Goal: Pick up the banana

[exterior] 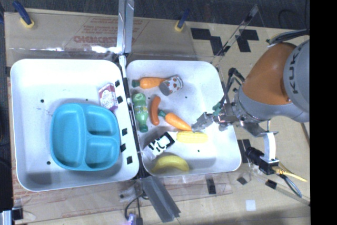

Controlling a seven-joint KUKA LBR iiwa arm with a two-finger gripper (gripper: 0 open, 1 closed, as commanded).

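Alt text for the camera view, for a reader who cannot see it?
The grey arm's hand hovers in the right white bin above a small yellow piece; the yellow banana lies nearer the front wall. A blue divided tray sits in the left bin.

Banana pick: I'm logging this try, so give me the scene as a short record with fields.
target: banana, lying at the near edge of the right bin
gripper: gripper low over the right bin, beside an orange carrot and above a yellow corn-like piece
contact with banana: none visible
other items in right bin: second carrot, green vegetable
left bin: left bin holds a blue divided tray
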